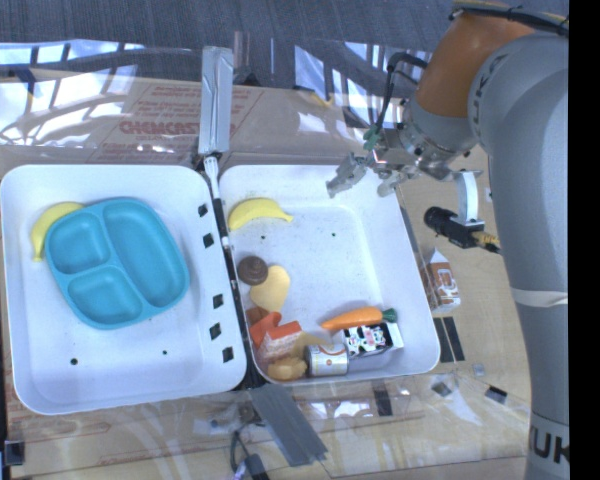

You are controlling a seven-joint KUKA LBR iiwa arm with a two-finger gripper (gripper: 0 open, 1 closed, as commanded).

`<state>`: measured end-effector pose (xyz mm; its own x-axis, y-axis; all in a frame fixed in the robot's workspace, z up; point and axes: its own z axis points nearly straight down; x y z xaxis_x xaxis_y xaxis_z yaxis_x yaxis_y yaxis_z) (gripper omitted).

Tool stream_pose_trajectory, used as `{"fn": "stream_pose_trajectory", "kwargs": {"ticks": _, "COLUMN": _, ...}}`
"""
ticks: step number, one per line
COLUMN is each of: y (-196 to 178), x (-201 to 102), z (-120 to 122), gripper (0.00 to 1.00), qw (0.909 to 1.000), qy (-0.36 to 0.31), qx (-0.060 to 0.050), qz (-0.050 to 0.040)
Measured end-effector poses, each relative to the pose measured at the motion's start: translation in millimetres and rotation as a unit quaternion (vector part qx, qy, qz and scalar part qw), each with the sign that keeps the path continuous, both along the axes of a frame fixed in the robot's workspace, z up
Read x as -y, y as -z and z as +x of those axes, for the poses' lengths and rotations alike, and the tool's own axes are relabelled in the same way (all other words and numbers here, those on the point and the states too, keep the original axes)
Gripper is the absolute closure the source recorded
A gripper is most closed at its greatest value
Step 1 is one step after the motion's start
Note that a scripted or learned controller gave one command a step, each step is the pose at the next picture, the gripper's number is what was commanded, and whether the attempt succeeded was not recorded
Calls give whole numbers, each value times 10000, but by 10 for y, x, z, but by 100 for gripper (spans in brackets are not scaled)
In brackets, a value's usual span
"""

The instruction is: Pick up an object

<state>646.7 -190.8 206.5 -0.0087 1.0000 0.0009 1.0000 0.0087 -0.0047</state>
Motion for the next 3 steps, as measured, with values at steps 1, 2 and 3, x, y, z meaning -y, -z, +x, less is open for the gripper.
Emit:
{"fn": "stream_pose_trajectory", "kwargs": {"ticks": 1, "y": 572, "x": -494, "z": -375, "gripper": 0, "qw": 9983, "qy": -575, "qx": -9, "qz": 10}}
{"fn": "stream_pose_trajectory", "kwargs": {"ticks": 2, "y": 1024, "x": -937, "z": -1229, "gripper": 0, "qw": 9998, "qy": 198, "qx": -18, "qz": 4}}
{"fn": "stream_pose_trajectory", "kwargs": {"ticks": 3, "y": 1157, "x": -956, "z": -460, "gripper": 0, "qw": 9995, "qy": -308, "qx": 9, "qz": 2}}
